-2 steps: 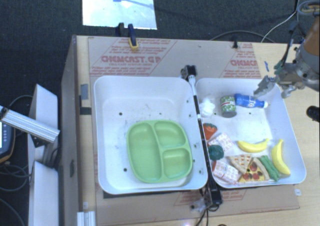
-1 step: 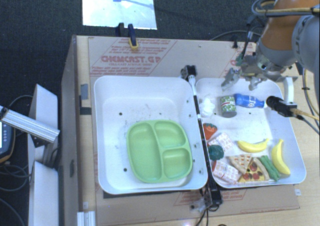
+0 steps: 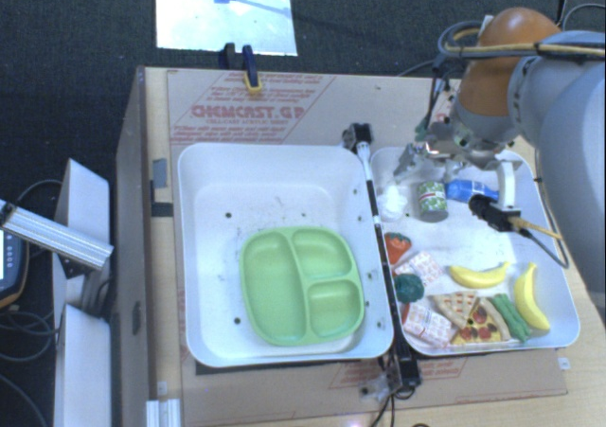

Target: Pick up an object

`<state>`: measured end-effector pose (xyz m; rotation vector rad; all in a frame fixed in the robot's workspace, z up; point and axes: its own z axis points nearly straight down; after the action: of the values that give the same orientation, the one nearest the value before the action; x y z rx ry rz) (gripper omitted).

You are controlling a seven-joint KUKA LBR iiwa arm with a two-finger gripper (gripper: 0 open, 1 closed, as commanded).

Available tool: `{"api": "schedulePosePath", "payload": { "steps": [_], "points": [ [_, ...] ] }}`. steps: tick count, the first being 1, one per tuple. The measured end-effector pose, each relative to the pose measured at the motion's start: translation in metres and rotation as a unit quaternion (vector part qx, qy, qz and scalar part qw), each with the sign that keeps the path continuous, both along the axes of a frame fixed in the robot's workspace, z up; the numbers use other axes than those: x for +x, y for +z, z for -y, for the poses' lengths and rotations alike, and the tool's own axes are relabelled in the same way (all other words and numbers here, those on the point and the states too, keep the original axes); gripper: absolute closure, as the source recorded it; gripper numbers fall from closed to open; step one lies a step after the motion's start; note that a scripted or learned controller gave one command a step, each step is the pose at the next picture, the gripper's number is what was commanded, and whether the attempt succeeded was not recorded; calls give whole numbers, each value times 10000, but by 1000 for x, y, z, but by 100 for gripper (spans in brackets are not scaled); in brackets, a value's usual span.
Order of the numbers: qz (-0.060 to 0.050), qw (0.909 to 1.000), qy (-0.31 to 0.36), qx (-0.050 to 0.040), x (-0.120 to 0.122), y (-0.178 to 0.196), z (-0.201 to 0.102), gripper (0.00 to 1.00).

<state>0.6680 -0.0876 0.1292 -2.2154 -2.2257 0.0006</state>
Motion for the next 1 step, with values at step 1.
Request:
{"api": "schedulePosePath", "payload": {
  "steps": [1],
  "points": [
    [12,10000,-18,-14,-32,-45,22,0]
  ]
}}
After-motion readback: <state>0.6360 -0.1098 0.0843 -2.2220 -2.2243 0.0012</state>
